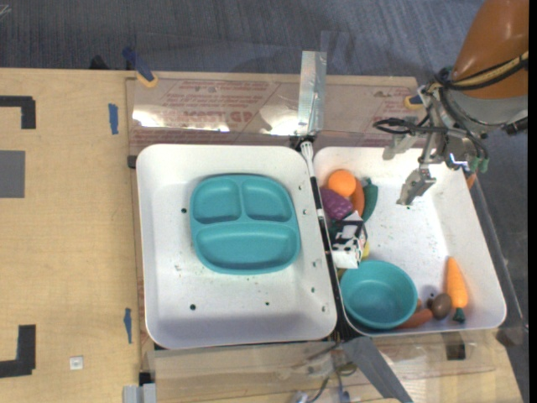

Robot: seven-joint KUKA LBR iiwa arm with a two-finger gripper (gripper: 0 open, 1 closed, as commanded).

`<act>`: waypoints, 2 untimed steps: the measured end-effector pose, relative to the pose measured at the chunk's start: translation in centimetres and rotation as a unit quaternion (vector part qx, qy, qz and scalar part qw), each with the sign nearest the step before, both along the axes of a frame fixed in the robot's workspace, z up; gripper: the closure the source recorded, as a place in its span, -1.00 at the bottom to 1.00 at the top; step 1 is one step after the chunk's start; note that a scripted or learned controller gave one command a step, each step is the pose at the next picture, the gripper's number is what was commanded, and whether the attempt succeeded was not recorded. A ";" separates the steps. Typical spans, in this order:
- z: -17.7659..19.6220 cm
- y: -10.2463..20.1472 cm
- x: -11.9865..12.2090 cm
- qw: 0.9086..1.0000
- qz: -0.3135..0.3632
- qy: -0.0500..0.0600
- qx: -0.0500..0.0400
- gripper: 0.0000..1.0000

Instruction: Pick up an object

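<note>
We take the task's thing to be any of the toys in the right bin (pixel 482 225), since none is named. The nearest cluster lies below and to the left of the jaws: an orange ball (pixel 341 181) touching a purple piece (pixel 336 205) and a dark green piece (pixel 368 196), with a small black-and-white toy (pixel 349 238) just below them. All of these crowd against the bin's left wall, which we judge makes a clean descent awkward. Further below the jaws stands a teal bowl (pixel 378 292), with a carrot (pixel 456 284) and a small brown piece (pixel 440 306) off to its right near the bin's corner.

The gripper (pixel 414 187) hangs over bare bin floor in the upper part of the right bin, well apart from every toy. Nothing sits between its fingers; whether they stand apart or together we cannot tell. We judge it is placed there as an approach position, with no grasp begun.

Far left of the jaws, the left bin (pixel 159 225) carries a teal divided plate (pixel 245 222).
</note>
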State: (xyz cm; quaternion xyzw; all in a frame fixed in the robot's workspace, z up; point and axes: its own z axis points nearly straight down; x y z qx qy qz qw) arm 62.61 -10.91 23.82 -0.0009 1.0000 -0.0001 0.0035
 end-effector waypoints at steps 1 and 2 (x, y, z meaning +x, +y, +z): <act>-13.7 1.0 -6.6 1.000 -0.007 0.006 0.001 -1.00; -14.9 -7.2 -13.2 0.999 -0.040 -0.003 -0.002 -1.00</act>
